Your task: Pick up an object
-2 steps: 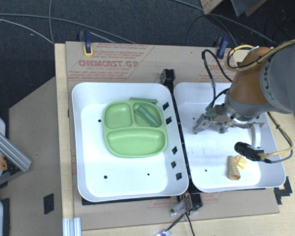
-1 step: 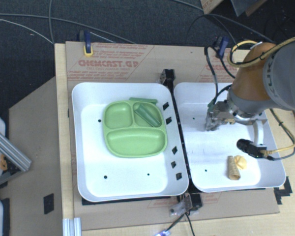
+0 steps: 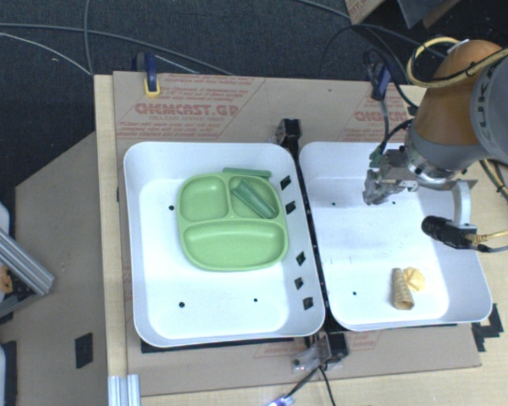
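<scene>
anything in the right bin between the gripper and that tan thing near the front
No. In the camera view, only bare white bin floor lies between the gripper and the tan object.

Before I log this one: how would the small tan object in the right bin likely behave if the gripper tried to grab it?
The tan object looks small and short, so probably light. It lies flat on the smooth floor of the right bin, so a push may just slide it. Its rounded, ridged shape might roll or slip from the fingers.

Robotics lab, a bench (image 3: pixel 195 100) faced with protective-papered board held by clamps (image 3: pixel 151 73), two white bins (image 3: pixel 144 252) left of and beneath the jaws, loose cables (image 3: pixel 93 24) trailed over dark carpet beyond
</scene>
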`<state>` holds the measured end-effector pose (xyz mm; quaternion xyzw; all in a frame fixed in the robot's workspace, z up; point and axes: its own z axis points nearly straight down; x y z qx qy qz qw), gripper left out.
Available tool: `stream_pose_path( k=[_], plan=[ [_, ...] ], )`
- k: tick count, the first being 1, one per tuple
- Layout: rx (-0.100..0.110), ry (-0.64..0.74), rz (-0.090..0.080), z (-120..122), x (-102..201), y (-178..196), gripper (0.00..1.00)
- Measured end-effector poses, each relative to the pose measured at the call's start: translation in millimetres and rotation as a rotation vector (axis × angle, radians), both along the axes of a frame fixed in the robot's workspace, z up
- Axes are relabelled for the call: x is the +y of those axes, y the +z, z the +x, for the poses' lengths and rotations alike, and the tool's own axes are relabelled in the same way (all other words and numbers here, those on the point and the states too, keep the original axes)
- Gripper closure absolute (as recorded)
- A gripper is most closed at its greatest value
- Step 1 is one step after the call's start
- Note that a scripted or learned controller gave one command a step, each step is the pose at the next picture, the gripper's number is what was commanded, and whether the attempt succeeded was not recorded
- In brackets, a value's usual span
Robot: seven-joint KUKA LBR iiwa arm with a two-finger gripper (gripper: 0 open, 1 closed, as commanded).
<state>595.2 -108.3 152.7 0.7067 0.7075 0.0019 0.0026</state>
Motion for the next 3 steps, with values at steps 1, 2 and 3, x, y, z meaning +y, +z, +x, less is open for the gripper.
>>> stream_pose_path(
  k=[1,2,3],
  plan=[
    [-0.001,0.0,-0.001,9.5,-6.0,51.0,1.0],
    [-0.001,0.0,0.0,11.0,-6.1,105.7,1.0],
    [0.009,0.004,0.004,13.7,47.5,91.3,1.0]
  ],
)
